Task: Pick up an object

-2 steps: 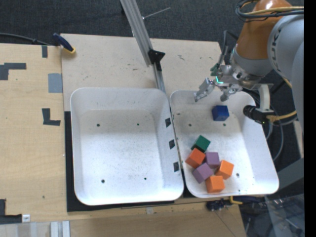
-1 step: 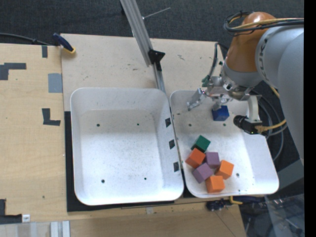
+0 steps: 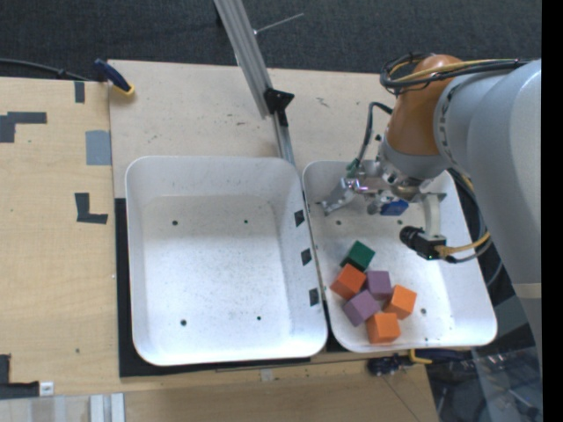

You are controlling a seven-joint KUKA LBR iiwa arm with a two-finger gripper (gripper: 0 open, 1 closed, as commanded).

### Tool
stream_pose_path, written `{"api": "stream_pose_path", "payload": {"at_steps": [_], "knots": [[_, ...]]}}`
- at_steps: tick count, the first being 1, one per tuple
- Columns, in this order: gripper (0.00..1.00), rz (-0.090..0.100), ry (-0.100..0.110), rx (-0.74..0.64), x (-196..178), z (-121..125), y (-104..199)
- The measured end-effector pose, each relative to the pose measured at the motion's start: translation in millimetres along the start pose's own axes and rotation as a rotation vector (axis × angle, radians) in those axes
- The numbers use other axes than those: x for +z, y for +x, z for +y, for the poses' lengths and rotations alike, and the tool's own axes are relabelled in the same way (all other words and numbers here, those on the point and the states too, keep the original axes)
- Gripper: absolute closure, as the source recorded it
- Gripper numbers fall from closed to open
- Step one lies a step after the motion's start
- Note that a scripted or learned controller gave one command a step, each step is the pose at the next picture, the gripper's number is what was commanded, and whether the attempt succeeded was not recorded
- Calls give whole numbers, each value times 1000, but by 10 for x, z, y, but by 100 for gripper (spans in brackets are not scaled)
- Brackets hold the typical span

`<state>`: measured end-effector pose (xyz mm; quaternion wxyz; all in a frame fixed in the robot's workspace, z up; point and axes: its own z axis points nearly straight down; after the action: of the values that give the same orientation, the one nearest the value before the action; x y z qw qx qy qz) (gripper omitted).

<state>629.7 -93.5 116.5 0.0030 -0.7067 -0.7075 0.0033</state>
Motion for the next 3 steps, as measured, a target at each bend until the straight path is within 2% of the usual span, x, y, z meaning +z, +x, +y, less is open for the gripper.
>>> {"api": "stream_pose_path", "payload": {"at_steps": [1,2,3], "knots": [[0,-1,-4,-1,268,-8,7],[100,0,-6,-2,153,-4,13],[100,0,-12,-1,-283,49,29]]}}
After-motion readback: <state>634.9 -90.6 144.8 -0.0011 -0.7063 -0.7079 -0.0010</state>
